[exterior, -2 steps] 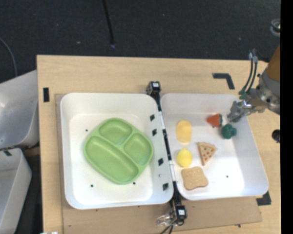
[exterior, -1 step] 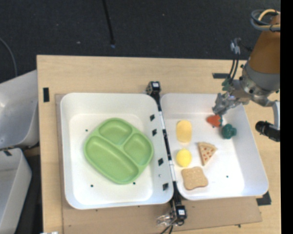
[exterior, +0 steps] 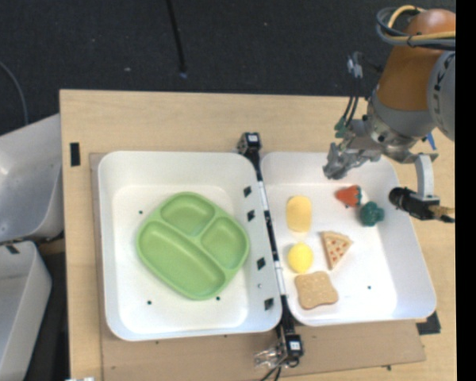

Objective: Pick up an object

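Note:
The right bin [exterior: 397, 292] holds several toy foods. A pale yellow oblong piece [exterior: 299, 212] lies near its left wall, with a round yellow piece [exterior: 301, 256] just below it. A pizza slice [exterior: 335, 248] and a slice of toast [exterior: 316, 290] lie toward the front. A red piece [exterior: 348, 196] and a dark green piece [exterior: 370, 213] sit toward the back right. My gripper [exterior: 339, 165] hangs over the bin's back edge, up and left of the red piece, with nothing seen in it.
The left bin [exterior: 111, 292] carries a green divided plate [exterior: 192, 244]. A black clip [exterior: 249, 143] sits where the bins meet at the back. A black fitting [exterior: 412, 202] juts over the right bin's right wall. A white box [exterior: 20, 173] stands off the bench's left.

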`<state>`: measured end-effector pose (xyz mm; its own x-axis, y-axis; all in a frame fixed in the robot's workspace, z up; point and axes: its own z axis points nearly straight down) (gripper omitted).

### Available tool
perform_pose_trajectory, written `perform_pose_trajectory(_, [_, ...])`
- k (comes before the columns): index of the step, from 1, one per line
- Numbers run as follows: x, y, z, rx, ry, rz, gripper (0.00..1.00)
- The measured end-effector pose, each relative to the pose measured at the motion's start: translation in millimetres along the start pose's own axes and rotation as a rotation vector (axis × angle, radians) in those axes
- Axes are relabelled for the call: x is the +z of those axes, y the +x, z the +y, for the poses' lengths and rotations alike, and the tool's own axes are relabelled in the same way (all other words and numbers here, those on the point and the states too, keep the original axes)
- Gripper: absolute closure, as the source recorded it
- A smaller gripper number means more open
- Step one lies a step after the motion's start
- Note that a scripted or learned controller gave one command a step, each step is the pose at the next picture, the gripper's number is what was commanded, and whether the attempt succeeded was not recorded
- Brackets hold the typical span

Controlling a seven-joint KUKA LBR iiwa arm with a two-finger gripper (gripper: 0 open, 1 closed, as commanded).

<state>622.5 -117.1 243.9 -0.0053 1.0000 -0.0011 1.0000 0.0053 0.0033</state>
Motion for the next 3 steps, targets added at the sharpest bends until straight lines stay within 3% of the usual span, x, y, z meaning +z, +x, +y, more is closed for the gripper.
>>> perform_pose_trajectory(3, [-14,167,54,-0.001,0.0,0.002,1.0])
